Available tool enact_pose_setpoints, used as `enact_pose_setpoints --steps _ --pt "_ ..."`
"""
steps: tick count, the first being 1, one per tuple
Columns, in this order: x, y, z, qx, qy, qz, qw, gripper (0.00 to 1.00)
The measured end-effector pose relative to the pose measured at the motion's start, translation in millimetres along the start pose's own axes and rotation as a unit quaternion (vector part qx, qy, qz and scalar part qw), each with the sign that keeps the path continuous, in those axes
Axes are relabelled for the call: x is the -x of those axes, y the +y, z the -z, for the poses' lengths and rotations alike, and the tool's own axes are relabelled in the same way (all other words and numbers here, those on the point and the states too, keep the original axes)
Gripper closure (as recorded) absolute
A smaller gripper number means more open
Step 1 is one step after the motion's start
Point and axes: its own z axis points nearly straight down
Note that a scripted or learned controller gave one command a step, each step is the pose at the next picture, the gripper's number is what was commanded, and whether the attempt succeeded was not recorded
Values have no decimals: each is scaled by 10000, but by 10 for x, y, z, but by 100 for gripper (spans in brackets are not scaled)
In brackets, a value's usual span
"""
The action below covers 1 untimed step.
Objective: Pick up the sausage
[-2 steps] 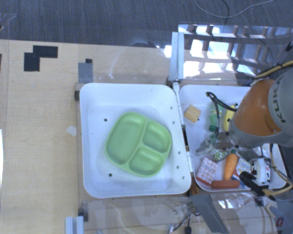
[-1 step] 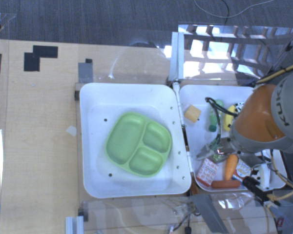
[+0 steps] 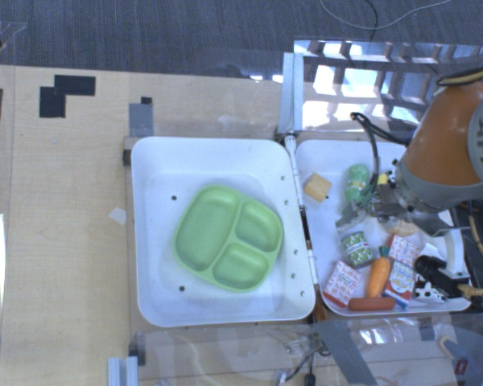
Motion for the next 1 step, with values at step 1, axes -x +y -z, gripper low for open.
enact_pose_setpoints --steps 1 --pt "-7 23 110 30 -5 32 10000 100"
